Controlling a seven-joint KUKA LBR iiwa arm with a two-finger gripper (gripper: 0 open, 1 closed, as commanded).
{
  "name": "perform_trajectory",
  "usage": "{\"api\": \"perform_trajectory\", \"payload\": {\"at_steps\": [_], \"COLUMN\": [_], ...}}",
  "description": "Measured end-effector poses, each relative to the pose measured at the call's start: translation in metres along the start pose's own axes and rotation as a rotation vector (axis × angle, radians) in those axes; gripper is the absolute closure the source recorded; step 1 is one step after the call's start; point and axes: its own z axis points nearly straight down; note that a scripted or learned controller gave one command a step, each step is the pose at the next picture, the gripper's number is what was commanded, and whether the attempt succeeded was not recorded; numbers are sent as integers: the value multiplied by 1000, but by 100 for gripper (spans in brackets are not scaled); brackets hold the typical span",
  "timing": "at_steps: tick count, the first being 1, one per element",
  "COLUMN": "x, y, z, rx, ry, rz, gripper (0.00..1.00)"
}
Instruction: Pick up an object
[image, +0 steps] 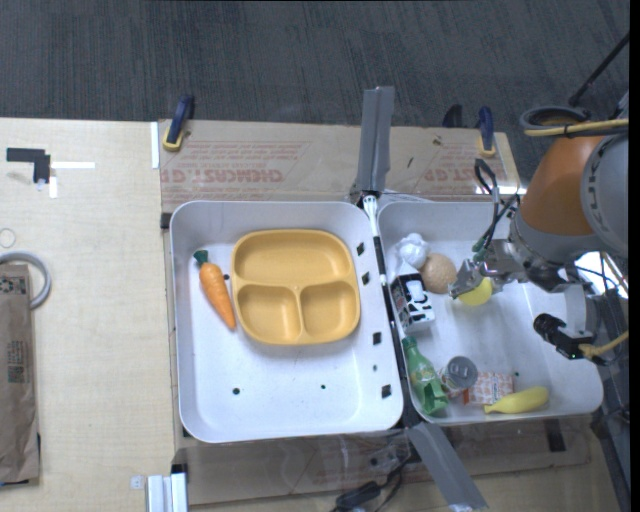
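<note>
A small yellow lemon-like object, its long axis tilted slightly, is clamped between the fingers of the gripper over the right bin.

Both white bins look smooth, glossy plastic (the yellow divided tray matt), on cardboard.
</note>
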Motion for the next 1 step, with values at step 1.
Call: {"api": "perform_trajectory", "payload": {"at_steps": [1], "x": [104], "y": [-43], "z": [-115], "rx": [1], "ry": [-1], "rz": [160], "gripper": [100]}}
